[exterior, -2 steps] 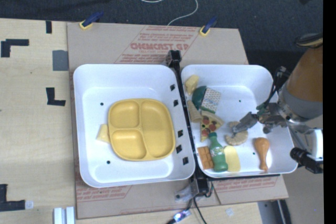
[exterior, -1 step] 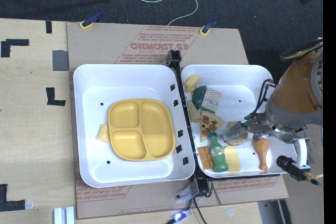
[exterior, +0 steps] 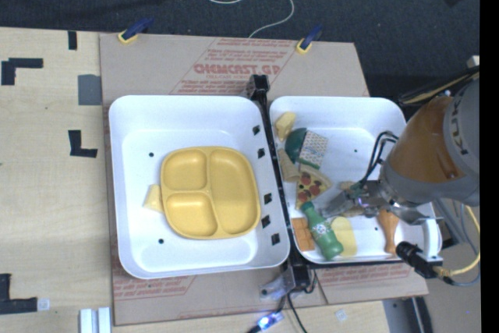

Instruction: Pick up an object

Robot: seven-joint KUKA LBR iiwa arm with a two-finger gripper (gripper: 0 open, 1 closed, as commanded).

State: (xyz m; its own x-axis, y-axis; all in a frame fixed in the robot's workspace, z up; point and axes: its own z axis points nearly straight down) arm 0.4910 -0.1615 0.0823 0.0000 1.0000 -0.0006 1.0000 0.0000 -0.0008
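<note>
Currently arm is reaching into right bin (exterior: 374, 109) | gripper (exterior: 343, 203) is hovering low, its state unclear | green bottle (exterior: 322, 232) is lying just beside it, tilted, near front wall

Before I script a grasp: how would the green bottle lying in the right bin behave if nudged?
The green bottle looks round-bodied and lies on its side, so it would probably roll. It seems small, smooth plastic: likely light and somewhat slippery. The yellow block beside it may stop it.
</note>
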